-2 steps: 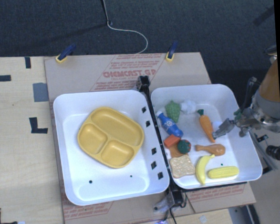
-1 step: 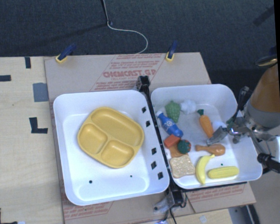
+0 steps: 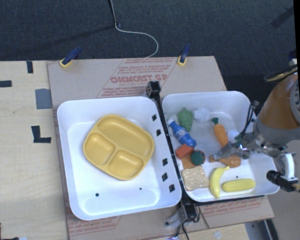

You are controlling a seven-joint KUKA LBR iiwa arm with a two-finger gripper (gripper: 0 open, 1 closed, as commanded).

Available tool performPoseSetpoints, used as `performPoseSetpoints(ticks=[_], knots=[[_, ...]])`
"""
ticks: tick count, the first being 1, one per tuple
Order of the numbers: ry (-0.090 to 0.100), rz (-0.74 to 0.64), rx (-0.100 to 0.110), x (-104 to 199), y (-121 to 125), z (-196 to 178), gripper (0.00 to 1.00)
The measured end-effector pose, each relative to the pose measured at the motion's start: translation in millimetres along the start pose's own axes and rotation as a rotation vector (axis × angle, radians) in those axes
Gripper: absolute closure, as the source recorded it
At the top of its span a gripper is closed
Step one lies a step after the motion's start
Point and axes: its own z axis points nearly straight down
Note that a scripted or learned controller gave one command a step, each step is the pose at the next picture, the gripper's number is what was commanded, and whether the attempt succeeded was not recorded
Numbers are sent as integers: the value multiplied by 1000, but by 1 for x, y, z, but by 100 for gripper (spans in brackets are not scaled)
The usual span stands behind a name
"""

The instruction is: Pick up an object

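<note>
The gripper (image 3: 229, 151) reaches in from the right, low over the right bin (image 3: 235, 96), its tip just above a brown chicken drumstick (image 3: 229, 161); I cannot tell its state from this slant. It sits low and angled, likely to reach that toy from the side. Around it lie a carrot (image 3: 220, 134), a banana (image 3: 216, 181), a corn cob (image 3: 238, 185), a slice of bread (image 3: 194, 178) and a blue bottle (image 3: 182, 133), crowded enough to block a clean grab. The left bin (image 3: 78, 199) carries a yellow divided plate (image 3: 119, 146), well apart from the arm
</note>
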Motion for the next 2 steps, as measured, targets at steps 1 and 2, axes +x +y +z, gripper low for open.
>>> performPoseSetpoints(ticks=[1,2], knots=[[-3,-2,-10,0,3,-14,100],[-1,-2,-2,7,6,-59,100]])
